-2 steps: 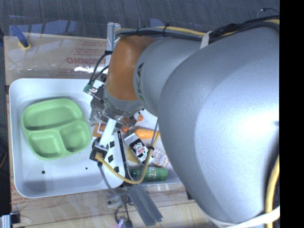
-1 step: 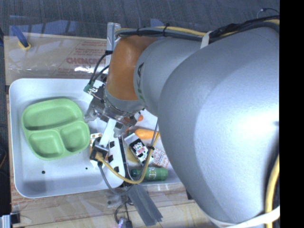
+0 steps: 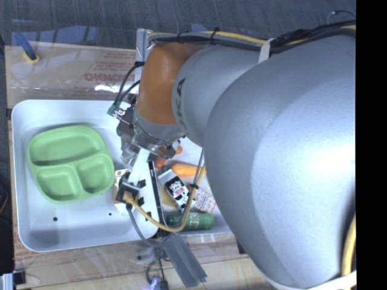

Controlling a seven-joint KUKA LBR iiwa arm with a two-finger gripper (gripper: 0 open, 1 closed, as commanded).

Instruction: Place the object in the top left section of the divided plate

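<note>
While the gripper hangs where the 2 white bins meet, we cannot tell its grip. The green plate lies beside it; on its opposite side lie an orange piece, a printed packet and a green bottle.

Robotics lab: industrial arm over white bins on bench.

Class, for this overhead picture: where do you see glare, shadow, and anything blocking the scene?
Camera view: glare streaks the plastic sheet above the left bin; soft shadow lies in that bin's near corner; the arm, close to the lens, hides much of the right bin.
</note>
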